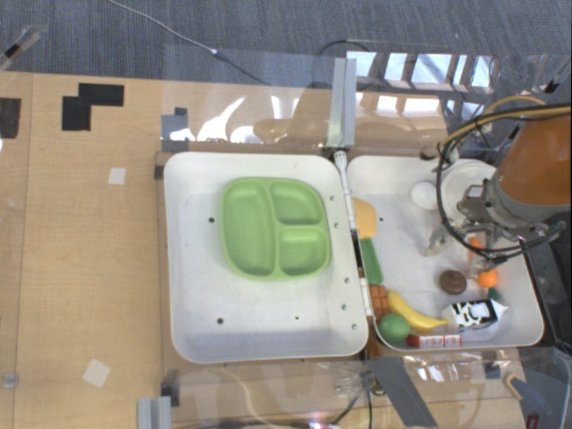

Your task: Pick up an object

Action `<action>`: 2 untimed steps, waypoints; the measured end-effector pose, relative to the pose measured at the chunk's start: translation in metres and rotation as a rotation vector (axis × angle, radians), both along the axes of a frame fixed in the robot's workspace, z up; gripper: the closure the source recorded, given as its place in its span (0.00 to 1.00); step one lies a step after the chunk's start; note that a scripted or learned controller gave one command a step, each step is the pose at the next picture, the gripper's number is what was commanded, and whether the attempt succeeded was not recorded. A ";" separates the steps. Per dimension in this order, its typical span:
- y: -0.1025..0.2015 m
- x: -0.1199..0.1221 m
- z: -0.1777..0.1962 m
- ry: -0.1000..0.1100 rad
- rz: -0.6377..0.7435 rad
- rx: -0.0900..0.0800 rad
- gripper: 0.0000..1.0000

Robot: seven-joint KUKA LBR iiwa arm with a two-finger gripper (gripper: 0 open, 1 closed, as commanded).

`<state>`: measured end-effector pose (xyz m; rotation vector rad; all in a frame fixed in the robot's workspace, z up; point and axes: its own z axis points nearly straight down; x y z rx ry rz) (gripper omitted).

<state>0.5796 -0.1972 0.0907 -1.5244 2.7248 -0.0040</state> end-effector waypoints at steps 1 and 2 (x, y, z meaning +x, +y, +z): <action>0.013 -0.049 0.002 0.001 0.091 -0.010 0.00; 0.016 -0.043 0.016 -0.014 0.098 -0.009 1.00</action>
